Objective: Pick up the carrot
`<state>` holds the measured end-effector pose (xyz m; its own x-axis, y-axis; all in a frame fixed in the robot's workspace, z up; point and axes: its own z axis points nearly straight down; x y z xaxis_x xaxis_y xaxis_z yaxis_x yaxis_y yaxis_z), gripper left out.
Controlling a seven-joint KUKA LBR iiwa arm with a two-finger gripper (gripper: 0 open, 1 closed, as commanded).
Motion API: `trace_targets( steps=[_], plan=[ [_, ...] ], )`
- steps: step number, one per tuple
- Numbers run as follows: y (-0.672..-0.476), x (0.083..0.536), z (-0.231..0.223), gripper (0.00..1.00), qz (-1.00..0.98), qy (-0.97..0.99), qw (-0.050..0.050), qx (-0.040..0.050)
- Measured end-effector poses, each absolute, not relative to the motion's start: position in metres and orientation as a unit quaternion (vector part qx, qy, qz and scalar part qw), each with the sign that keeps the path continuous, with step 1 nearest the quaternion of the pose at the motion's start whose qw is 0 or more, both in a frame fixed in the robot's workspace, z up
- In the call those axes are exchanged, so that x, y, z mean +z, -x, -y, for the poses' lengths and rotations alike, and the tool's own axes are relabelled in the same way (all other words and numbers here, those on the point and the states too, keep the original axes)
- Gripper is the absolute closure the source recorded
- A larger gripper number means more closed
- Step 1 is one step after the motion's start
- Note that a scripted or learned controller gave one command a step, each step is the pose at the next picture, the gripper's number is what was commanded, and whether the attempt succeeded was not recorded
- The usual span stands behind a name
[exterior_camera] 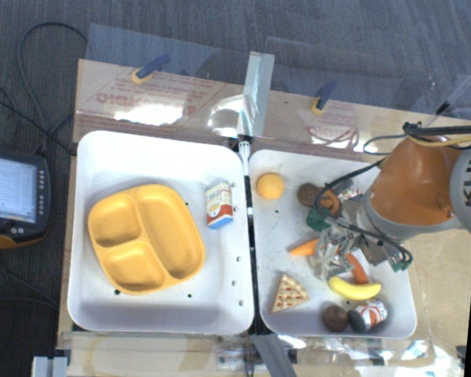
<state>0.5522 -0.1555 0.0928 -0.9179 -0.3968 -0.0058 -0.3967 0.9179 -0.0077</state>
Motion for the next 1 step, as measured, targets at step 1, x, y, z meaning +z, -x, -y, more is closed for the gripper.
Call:
trace_targets(
  steps=[1],
  plan=[
    [-0.5528, 0.0917, 0.1556, 0.00, -0.979, 0.202, 0.006, -0.0038]
  ],
)
